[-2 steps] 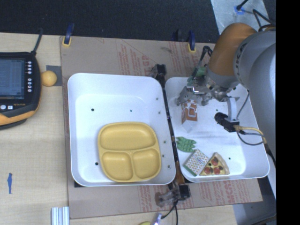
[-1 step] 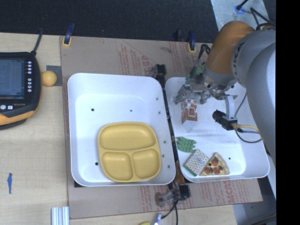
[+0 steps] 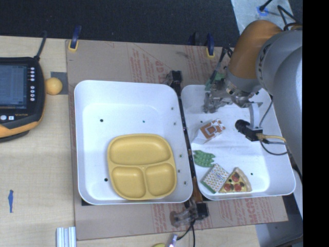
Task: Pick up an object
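My gripper (image 3: pixel 212 105) hangs over the far end of the right bin (image 3: pixel 275 189), with the grey arm and its orange band behind it. Just in front of the gripper, apart from it, lies a small brown and white toy (image 3: pixel 211 129). Nearer the bin's front lie a green leafy piece (image 3: pixel 203 158), a checkered green and tan piece (image 3: pixel 215 177) and a toy pizza slice (image 3: pixel 236 181). Nothing shows in the gripper.
The left bin (image 3: pixel 92 102) holds a yellow divided plate (image 3: pixel 141 165). A teach pendant (image 3: pixel 18 94) and an orange ball (image 3: pixel 53 85) lie on the bench to the left. Blue clamps (image 3: pixel 74 37) hold the cardboard sheet at the back.
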